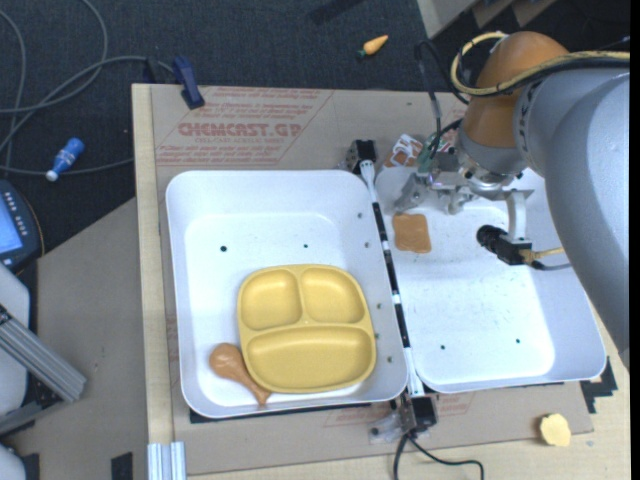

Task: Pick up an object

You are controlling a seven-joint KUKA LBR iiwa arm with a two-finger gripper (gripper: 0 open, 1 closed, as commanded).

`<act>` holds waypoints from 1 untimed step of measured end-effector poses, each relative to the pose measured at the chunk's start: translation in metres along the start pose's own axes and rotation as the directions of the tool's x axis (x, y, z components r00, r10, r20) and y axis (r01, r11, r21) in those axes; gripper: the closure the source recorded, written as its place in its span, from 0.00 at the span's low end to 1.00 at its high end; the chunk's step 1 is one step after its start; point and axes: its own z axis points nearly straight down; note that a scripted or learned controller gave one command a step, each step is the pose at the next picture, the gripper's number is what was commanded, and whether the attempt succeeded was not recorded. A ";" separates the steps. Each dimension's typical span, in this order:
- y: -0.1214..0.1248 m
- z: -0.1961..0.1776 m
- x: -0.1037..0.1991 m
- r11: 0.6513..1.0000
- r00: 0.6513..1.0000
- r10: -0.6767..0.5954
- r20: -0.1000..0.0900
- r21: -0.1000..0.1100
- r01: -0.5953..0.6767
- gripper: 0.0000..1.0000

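Note:
A tan, toast-like slice (411, 233) lies flat in the right bin (500, 338), close to its left wall near the far corner. My gripper (440, 194) hangs over that far left corner, just above and to the right of the slice, with the orange-banded wrist (497, 98) behind it. A yellow divided plate (303, 326) sits in the left bin (250, 218) toward its front. A brown drumstick-shaped toy (236, 366) lies against the plate's front left edge.
A black connector with a cable (503, 245) hangs off the arm over the right bin. A small yellow piece (553, 429) rests on the bench at the front right. A blue clamp (187, 81) grips the cardboard at the back left.

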 end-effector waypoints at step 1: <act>-0.030 0.000 -0.004 1.000 1.000 0.004 -0.001 0.010 -0.004 0.00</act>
